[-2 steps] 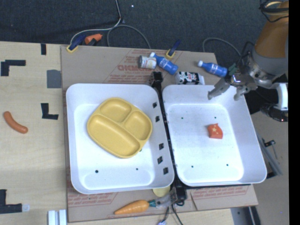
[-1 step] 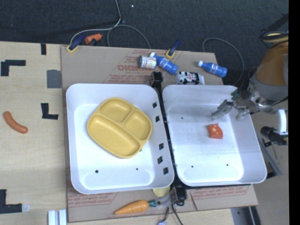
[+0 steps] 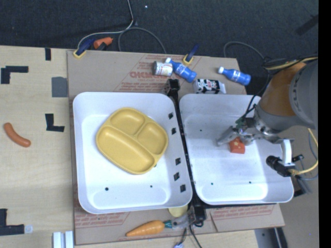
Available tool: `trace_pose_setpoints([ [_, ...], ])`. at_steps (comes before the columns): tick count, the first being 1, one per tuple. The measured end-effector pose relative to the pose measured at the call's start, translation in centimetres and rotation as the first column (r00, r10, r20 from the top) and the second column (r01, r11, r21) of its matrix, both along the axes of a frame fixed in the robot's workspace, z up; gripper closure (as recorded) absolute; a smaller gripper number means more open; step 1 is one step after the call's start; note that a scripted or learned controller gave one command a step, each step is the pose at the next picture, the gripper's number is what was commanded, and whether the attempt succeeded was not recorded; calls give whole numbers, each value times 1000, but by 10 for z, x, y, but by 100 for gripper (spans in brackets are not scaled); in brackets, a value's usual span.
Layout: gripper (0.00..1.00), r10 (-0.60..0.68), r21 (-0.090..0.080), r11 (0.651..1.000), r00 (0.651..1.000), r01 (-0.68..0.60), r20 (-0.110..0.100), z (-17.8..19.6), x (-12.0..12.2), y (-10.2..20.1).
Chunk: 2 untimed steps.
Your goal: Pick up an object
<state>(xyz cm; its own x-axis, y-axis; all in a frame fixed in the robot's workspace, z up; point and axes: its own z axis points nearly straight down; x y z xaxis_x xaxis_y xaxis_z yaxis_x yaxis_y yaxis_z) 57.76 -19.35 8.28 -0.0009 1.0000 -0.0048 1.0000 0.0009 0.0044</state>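
Carrot (image 3: 146,228) at bottom edge of bench (image 3: 31,190). Gripper (image 3: 235,137) low in right bin (image 3: 232,190), fingers (image 3: 226,138) splayed partway, touching top of small orange block (image 3: 237,147); grip on it unclear, wrist hides contact. Yellow divided plate (image 3: 132,139) in left bin (image 3: 124,200). Blue-white bottles (image 3: 183,70) behind bins, dark floor beyond.

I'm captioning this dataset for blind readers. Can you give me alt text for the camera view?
A grey arm reaches from the right into the right bin, its gripper just above a small orange block. The left bin holds a yellow divided plate.
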Motion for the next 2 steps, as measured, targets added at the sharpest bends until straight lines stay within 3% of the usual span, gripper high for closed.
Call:
trace_pose_setpoints([
  [1, 100, -2, -2, 1000, 1000, 2, 4, 15, 2, -2],
  [2, 0, -1, -2, 1000, 1000, 1, 3, 14, 1, -2],
])
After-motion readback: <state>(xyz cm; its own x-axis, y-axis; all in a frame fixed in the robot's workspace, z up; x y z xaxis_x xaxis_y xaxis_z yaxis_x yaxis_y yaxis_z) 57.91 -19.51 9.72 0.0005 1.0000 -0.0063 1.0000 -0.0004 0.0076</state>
